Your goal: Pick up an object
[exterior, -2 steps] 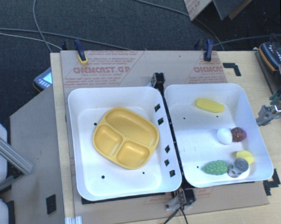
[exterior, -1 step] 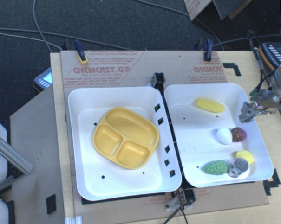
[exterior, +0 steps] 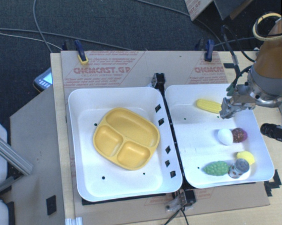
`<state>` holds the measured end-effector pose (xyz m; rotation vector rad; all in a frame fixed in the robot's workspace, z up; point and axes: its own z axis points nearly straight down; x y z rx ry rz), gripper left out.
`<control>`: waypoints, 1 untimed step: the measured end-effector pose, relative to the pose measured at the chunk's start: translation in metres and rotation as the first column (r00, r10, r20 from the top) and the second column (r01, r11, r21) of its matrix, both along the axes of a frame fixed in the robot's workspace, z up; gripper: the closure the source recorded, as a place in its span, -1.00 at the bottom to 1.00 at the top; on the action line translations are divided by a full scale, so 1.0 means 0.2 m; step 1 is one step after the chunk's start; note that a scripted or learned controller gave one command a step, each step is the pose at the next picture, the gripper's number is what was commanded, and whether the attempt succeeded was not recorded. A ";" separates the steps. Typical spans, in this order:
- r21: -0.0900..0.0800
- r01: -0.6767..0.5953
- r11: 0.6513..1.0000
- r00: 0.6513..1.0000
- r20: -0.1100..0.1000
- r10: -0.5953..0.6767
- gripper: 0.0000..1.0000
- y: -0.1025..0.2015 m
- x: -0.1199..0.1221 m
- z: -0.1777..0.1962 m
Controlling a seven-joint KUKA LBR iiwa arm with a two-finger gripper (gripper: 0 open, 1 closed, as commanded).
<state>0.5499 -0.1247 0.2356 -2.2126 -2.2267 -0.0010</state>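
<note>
arm [exterior: 269, 67] cut off at right edge, corn cob [exterior: 209, 106] end hidden behind gripper [exterior: 226, 109]

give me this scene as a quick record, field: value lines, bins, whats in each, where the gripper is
left bin: yellow divided plate, three compartments
right bin: corn cob, white egg, dark red round item, yellow round item, green bumpy item, small grey item
gripper: over the right bin, just right of the corn cob's end
held object: none seen between the fingers
arm: enters from the view's right
</note>
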 end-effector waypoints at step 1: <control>0.000 0.001 1.000 1.000 0.001 -0.001 1.00 0.21 0.08 -0.04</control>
